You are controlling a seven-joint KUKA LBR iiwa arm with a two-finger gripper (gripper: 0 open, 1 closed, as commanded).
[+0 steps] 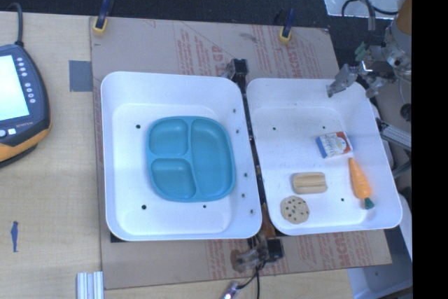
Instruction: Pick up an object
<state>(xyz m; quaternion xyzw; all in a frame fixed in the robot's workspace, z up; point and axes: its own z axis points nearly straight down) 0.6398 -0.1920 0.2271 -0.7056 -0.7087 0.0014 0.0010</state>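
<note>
Jaws [348,80] of mine hang over the right bin's [280,98] far corner (open or shut, I cannot tell). Carrot [360,182], box [333,145], bread roll [309,183] and cookie [295,209] lie inside.

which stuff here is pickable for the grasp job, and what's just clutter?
Job items:
- small blue-and-white box
- tan bread-roll-shaped piece
- round speckled cookie
- orange toy carrot
- pincer, above the right white bin's far corner

Lying about:
- blue divided plastic plate in the left white bin
- orange-edged handheld pendant
- blue clamps
</note>
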